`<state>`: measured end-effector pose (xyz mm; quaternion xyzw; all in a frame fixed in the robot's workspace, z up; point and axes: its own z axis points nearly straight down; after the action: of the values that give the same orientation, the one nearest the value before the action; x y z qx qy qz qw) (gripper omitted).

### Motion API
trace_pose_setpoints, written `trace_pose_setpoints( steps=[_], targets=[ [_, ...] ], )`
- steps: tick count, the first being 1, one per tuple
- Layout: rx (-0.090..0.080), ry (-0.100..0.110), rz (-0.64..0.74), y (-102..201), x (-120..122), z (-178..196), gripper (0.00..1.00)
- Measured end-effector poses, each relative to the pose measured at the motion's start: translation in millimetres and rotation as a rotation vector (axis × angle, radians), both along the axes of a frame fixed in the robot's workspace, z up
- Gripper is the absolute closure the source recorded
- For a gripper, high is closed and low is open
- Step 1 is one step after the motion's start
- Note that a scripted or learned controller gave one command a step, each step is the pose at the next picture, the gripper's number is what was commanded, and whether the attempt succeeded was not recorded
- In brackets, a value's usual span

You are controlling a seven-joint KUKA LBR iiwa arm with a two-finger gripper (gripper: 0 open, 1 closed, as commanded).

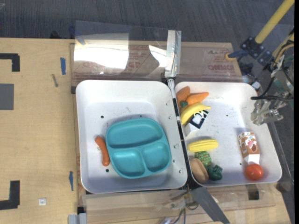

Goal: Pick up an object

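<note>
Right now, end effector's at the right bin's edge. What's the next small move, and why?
Probably shift the end effector inward and toward the near end of the right bin, over the packet. The end effector sits by the bin's right rim with nothing beneath it, and the packet is the closest item, lying apart from the tomato and the left-side cluster.

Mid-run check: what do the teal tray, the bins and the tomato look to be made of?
Teal tray: likely moulded plastic, with an even colour, soft sheen and rounded compartment edges. Bins: white, probably thin formed plastic, with rolled rims and glare patches. Tomato: toy food, seemingly glossy plastic, uniformly red with a small highlight; rubber cannot be ruled out.
</note>
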<state>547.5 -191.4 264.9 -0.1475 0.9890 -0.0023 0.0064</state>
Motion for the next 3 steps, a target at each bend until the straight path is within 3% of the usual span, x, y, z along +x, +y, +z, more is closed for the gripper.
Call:
trace_pose_setpoints(
  steps=[1,2,3],
  targets=[
    [0.000,-0.006,-0.001,0.3,1.4,9.7,1.00],
    [0.004,0.003,-0.040,-10.3,121.3,58.0,1.00],
    [0.001,0.007,0.228,-31.2,120.5,44.8,1.00]
  ],
)
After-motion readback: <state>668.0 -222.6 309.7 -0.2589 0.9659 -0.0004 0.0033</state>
